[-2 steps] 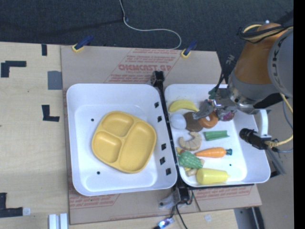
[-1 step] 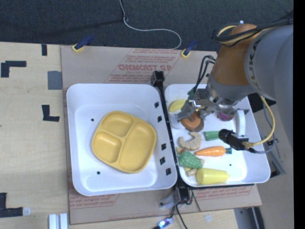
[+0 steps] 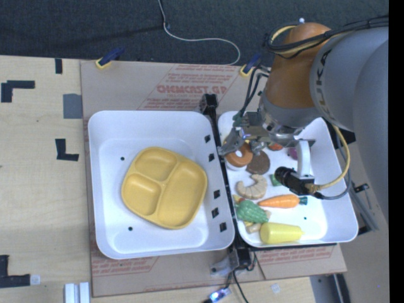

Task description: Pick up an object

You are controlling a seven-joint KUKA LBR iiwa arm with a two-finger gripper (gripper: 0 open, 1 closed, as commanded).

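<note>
The gripper (image 3: 243,145), its grip impossible to judge, hung low over crowded toy food in the right bin (image 3: 334,229), touching or just above the brown round piece (image 3: 257,163), so it risked nudging neighbours or closing on nothing.

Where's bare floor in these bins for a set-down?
Left bin: white floor borders the yellow divided plate on all sides, widest toward its far wall. Right bin: crowded with carrot, yellow piece and tool; only a bare strip along its right wall.
</note>
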